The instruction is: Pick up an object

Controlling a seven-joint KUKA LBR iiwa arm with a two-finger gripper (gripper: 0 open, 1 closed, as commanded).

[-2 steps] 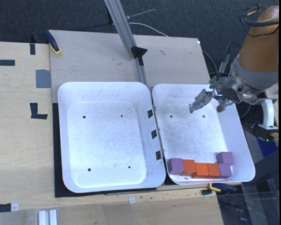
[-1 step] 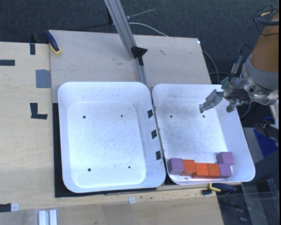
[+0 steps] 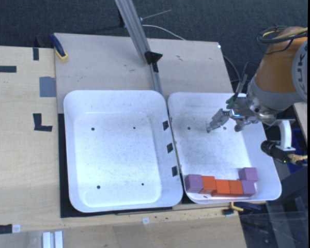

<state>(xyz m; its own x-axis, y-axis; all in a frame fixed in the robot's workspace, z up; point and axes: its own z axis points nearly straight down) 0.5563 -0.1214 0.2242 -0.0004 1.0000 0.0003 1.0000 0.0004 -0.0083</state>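
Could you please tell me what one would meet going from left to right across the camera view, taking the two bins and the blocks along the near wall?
Left shallow white bin → right shallow white bin → left purple block → orange blocks → right purple blocks.

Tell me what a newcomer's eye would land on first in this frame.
Probably the row of purple and orange blocks, the only strong colour, packed along the near wall of the right bin. Next comes the arm's orange band at the right edge, with the gripper hanging over the far part of that bin, well apart from the blocks and with nothing between its open fingers. The left bin draws little attention beside them.
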